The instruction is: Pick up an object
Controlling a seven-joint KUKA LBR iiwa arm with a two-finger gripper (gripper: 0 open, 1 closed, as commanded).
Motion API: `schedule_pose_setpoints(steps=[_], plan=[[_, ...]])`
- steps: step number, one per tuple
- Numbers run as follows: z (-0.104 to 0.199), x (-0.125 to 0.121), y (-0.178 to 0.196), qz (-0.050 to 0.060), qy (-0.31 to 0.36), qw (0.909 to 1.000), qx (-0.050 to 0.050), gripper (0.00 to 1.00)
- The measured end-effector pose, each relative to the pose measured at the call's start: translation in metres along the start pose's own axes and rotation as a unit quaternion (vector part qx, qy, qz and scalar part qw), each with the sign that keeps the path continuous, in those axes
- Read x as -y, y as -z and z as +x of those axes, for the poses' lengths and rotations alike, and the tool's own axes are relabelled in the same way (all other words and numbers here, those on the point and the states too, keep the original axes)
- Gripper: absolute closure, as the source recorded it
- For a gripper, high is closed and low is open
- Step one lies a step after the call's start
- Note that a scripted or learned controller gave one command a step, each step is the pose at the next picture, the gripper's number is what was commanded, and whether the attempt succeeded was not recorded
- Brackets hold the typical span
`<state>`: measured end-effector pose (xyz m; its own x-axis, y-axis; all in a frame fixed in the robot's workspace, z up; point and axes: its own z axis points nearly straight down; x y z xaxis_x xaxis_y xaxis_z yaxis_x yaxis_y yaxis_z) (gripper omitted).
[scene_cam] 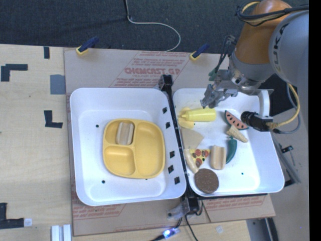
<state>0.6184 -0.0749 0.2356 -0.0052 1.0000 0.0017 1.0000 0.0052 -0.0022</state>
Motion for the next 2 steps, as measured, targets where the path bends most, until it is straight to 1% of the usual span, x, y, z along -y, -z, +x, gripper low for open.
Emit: schedule_pose_setpoints(steps=[1, 2], plan=[[0.042, 0.021, -0.022, 0.001, 0.0, 1.0, 0.001, 1.0], [0.032, 0.022, -0.001, -0.001, -0.002, 1.0, 0.001, 1.0]])
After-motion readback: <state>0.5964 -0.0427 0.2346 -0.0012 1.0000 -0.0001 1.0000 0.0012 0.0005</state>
